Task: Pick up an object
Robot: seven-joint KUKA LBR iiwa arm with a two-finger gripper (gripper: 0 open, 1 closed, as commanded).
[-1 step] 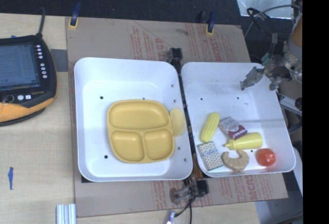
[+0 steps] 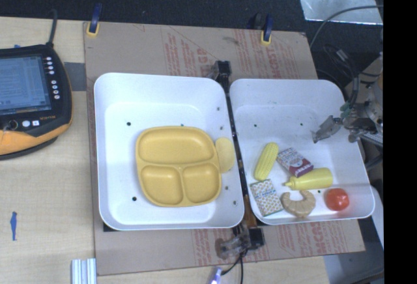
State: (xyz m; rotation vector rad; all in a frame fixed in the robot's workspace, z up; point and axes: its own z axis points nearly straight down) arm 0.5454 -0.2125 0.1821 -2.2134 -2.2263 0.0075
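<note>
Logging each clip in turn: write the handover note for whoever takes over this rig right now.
Gripper: at the right bin's right edge, open, holding nothing.
Right bin holds: corn cob, small box, yellow bottle, patterned packet, croissant, tomato, all clustered near the front.
Left bin: yellow divided tray.
Done: nothing picked yet.
Left: descend on one item, close, lift.
</note>
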